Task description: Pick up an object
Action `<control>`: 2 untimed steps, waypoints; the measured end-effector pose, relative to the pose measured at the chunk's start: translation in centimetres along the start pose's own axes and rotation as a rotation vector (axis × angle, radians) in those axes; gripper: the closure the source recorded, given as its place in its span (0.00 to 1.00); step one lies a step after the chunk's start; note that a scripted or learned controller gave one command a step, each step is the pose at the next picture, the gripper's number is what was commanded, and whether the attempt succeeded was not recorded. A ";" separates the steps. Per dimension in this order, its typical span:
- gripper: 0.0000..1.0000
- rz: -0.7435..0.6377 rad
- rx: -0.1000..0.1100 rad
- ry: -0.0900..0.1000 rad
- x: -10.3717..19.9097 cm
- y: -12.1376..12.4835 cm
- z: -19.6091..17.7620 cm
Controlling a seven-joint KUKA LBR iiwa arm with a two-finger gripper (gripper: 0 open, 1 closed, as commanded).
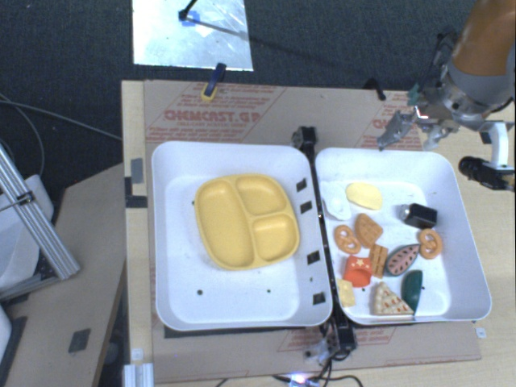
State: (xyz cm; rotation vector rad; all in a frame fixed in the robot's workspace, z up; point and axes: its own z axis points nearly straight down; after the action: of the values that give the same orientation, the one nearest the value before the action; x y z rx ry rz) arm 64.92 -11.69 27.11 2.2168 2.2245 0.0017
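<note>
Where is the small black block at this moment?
In the camera view, the black block lies in the right bin, near its right wall, just above a pretzel and right of the pale yellow piece.

Small toy foods lie loose in the right bin (463,240): a pale yellow oval (364,195), a black block (420,214), two pretzels (347,238), a pizza slice (389,301).

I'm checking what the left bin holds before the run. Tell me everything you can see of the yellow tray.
The yellow tray is a divided plate that looks like matte plastic, rounded at the corners, with one long compartment on its left and two smaller ones on its right. All three look bare. It lies flat, slightly rotated, near the middle of the left bin, resting on the white floor. Nothing else touches it; the gripper is far off, above the right bin's back edge.
</note>
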 end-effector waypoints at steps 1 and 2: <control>0.00 0.001 0.012 0.003 1.9 -1.2 14.3; 0.00 0.004 0.011 0.003 3.3 -9.4 16.5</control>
State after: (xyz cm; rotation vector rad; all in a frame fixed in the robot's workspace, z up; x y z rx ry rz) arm 55.57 -8.44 10.64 2.2274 2.2273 -0.0074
